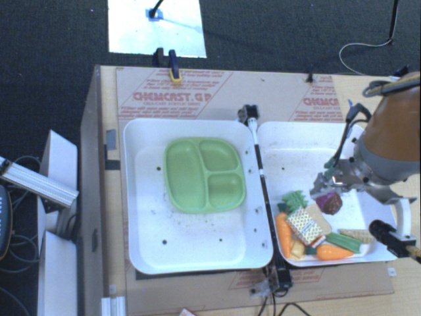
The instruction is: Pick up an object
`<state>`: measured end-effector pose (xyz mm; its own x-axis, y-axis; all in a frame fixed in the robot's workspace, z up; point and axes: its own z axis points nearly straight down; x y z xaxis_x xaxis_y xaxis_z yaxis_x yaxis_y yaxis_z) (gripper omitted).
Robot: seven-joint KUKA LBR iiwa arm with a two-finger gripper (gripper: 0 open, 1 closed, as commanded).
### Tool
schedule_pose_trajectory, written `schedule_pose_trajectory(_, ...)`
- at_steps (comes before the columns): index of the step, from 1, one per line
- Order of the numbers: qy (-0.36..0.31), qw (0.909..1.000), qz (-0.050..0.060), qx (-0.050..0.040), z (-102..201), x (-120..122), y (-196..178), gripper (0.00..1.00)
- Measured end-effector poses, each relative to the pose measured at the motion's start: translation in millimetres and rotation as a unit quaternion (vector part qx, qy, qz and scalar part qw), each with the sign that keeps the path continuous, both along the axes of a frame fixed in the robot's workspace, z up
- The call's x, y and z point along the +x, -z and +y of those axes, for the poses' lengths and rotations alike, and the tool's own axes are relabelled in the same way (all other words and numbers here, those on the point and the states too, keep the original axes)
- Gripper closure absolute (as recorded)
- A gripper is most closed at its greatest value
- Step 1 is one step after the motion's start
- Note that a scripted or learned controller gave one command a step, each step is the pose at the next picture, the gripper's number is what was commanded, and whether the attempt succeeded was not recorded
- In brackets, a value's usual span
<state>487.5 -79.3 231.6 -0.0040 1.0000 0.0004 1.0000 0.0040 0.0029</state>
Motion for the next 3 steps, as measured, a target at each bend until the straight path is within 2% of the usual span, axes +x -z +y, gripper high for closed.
schedule_pose_trajectory(2, -0.001, 1.0000, 0.000, 0.0000, 39, 0, -18, 1.00)
schedule_pose_trajectory(3, 0.001, 1.0000, 0.001, -0.0004, 21, -1, -20, 1.00)
